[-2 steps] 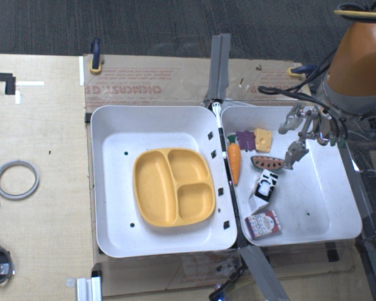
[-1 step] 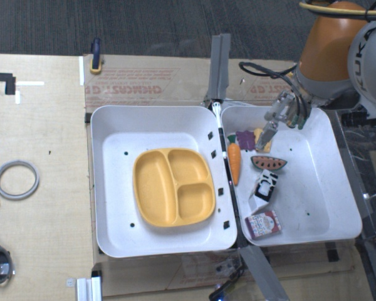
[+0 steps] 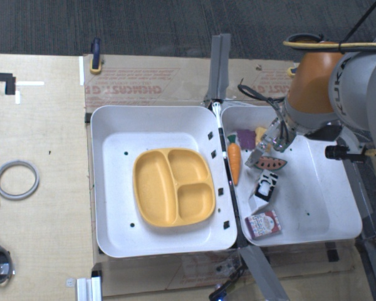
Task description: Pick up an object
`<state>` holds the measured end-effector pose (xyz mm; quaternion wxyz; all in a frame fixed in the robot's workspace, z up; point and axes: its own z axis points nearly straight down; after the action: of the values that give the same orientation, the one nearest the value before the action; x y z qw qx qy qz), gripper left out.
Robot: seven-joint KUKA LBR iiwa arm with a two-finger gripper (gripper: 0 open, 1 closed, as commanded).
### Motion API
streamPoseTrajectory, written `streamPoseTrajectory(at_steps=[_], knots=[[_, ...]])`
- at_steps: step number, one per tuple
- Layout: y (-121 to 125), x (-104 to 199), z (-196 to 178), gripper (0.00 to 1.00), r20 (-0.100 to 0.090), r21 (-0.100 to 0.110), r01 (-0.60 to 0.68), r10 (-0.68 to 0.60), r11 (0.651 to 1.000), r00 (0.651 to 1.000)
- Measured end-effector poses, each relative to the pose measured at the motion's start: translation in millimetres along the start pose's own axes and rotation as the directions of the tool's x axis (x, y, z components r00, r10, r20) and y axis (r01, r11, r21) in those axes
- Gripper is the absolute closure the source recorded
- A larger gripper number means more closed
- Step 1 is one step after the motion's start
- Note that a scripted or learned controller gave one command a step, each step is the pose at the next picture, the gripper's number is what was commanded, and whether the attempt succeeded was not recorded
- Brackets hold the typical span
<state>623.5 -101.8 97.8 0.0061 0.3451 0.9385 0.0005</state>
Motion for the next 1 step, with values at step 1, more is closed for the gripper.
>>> streamPoseTrajectory(at_steps=[1], knots=[[1.4, -2.0, -11.2, 1.00, 0.009, -0.003, 0.003, -0.003, 1.000, 1.000]])
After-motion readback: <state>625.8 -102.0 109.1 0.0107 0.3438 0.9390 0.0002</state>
